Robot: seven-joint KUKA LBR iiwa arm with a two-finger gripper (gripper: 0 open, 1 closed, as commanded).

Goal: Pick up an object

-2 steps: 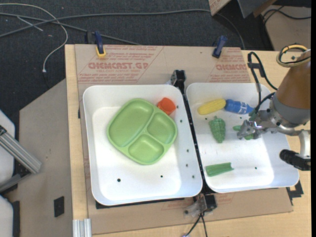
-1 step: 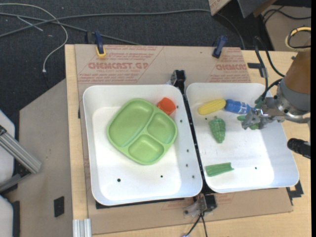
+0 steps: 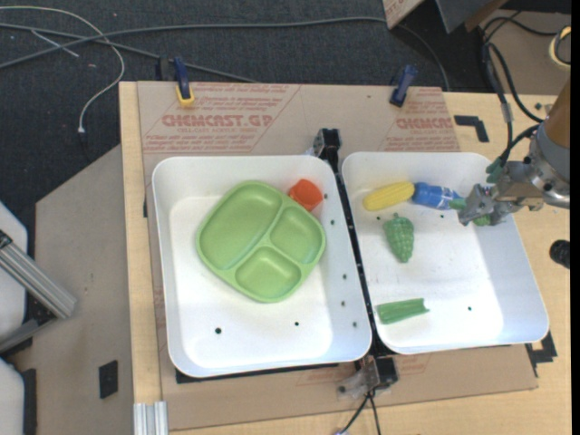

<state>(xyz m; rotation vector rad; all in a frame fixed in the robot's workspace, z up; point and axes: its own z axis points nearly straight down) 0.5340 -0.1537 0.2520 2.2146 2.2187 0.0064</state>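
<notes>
The right bin (image 3: 507,288) holds a yellow corn cob (image 3: 389,196), a blue bottle-like object (image 3: 433,195), a bumpy green vegetable (image 3: 399,238) and a flat green pod (image 3: 401,311). My gripper (image 3: 478,209) hangs over the bin's upper right part. It is just to the right of the blue object's end, and I cannot make out whether it touches that end. Nothing is visibly lifted.
In the left bin (image 3: 181,270) lie a green divided plate (image 3: 261,240) and a small orange object (image 3: 306,193) at the plate's upper right edge. Black clips (image 3: 327,140) join the bins along the middle. Blue clamps (image 3: 184,89) pin the cardboard base at the back.
</notes>
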